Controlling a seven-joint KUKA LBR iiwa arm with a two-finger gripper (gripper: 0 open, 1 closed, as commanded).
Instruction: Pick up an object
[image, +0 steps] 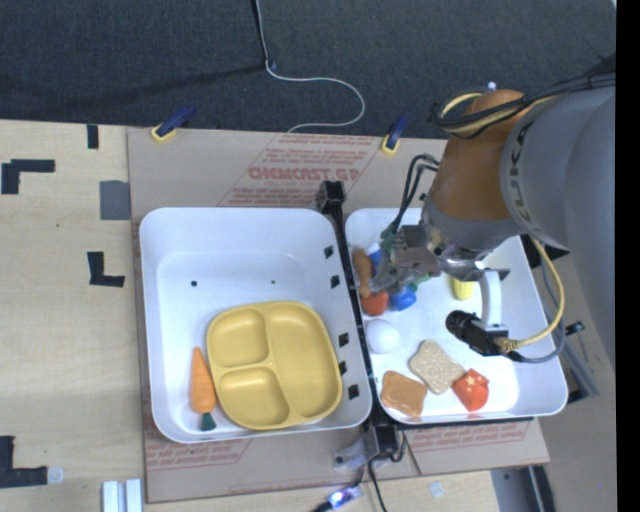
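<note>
The arm (530, 170) reaches into the right bin (540, 400), its gripper (400, 268) low over small toys near the divider. The left bin (160, 240) holds a yellow plate (272, 362) and a carrot (201, 385).

The big yellow 3-compartment plate (273, 363) sits in the left bin (165, 240), toward its near side. A toy carrot (202, 385) lies just left of that plate, alongside its edge, green tip nearest the camera. Cardboard (300, 170) lies beyond the plate, under the bin.
</note>
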